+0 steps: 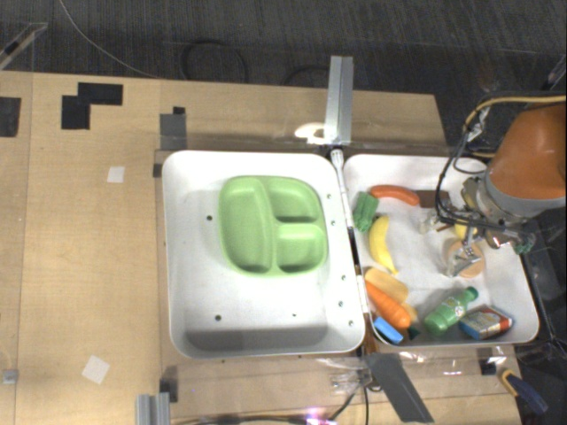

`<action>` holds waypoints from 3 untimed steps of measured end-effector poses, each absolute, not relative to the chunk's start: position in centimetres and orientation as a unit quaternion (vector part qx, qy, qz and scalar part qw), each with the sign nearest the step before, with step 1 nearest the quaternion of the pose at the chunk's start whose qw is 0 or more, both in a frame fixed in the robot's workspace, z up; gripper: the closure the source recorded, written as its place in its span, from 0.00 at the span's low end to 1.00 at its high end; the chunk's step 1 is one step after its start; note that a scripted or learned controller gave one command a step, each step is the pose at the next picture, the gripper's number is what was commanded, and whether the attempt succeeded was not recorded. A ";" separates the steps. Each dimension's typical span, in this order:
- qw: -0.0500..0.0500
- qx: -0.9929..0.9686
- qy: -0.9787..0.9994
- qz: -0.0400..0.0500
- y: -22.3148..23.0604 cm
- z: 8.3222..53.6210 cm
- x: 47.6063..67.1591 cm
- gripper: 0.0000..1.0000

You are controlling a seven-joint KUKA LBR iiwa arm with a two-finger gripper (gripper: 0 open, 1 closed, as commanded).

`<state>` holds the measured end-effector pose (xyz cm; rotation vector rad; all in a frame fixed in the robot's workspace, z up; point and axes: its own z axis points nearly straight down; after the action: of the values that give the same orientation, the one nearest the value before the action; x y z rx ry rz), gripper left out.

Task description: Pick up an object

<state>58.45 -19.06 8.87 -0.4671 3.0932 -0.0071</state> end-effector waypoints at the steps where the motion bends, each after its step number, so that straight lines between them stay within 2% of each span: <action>1: 0.007 -0.196 0.981 -0.002 -13.6 9.0 57.6 0.00; 2: 0.009 -0.090 0.996 -0.002 -9.7 9.1 52.9 0.00; 3: 0.007 -0.107 0.994 -0.001 -12.0 8.9 58.7 0.00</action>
<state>58.66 -12.02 8.94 -0.3339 3.1096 -0.0039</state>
